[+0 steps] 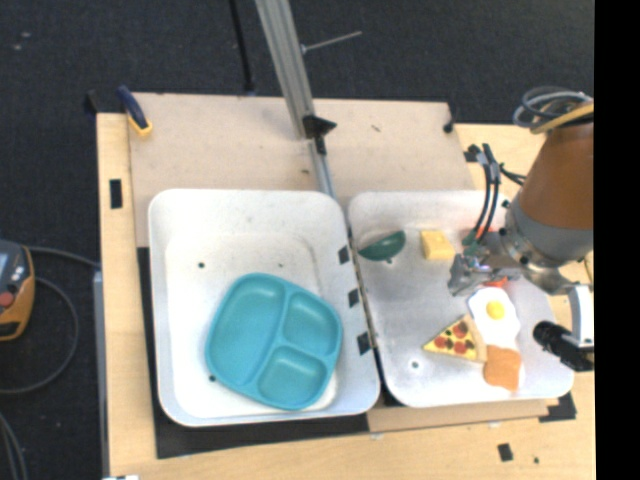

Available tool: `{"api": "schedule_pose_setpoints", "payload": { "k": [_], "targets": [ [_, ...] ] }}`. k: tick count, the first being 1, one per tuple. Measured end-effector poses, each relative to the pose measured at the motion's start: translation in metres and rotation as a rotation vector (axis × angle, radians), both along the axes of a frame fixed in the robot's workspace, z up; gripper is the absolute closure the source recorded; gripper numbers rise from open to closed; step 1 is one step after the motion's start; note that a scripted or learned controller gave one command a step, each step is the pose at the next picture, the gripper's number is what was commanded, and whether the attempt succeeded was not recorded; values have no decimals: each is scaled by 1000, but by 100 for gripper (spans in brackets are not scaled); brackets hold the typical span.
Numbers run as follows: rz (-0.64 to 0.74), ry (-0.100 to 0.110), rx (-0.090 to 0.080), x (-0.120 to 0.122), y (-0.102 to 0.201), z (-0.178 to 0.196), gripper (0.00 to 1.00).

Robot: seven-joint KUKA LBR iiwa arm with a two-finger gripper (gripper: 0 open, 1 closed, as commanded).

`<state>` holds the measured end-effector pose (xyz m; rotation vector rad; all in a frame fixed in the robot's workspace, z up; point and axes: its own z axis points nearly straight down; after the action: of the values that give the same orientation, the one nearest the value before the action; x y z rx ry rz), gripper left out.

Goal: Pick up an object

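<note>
The left bin (200,228) sat on a pale wooden bench (220,138), its white floor scuffed and speckled. Touching its right edge lay the right bin (400,298) - the two were joined by small black clips (350,298) along the seam. Behind the left bin, an aluminium post (285,58) rose from the bench and leaned away. Off the left bin's far left corner lay a blue-and-yellow clamp (133,111). Well to its left, off the bench, an orange-and-black device (12,283) rested on the dark floor (400,28) - a cable (72,303) looped beside it.
</note>
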<state>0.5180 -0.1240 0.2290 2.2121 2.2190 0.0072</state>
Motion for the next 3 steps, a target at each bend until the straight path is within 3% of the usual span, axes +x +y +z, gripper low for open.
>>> {"api": "schedule_pose_setpoints", "payload": {
  "k": [1, 3],
  "targets": [
    [0, 5, 1, 1, -1, 11, 100],
    [4, 7, 3, 23, 99, 8, 100]
  ]
}}
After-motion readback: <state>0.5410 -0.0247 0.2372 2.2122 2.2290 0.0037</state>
